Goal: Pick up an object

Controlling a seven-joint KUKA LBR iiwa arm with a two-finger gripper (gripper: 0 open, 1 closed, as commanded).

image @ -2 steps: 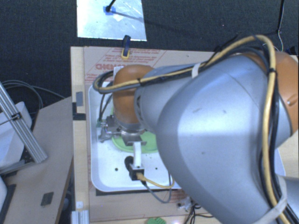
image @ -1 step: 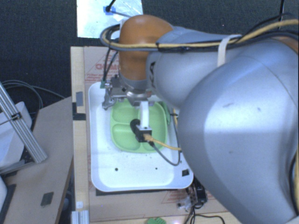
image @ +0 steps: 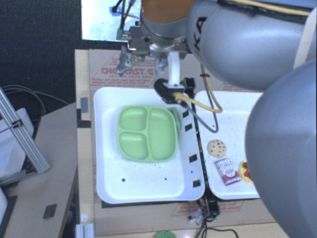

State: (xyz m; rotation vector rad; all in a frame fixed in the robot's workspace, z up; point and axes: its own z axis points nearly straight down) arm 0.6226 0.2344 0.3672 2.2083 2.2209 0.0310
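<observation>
A light green divided plate (image: 147, 133) lies in the left white bin (image: 106, 182). In the right bin (image: 233, 192) are a round cookie (image: 216, 147), a small red and white packet (image: 227, 171) and a yellow and red item (image: 243, 171) partly hidden by the arm. My gripper (image: 147, 77) hangs over the far edge of the left bin, just beyond the plate. It is open, its fingers spread wide with nothing between them.
The big grey arm covers the upper right and much of the right bin. A black divider strip (image: 193, 143) runs between the bins. A yellow cable (image: 208, 105) loops down from the wrist. Cardboard (image: 106, 71) lies under the bins.
</observation>
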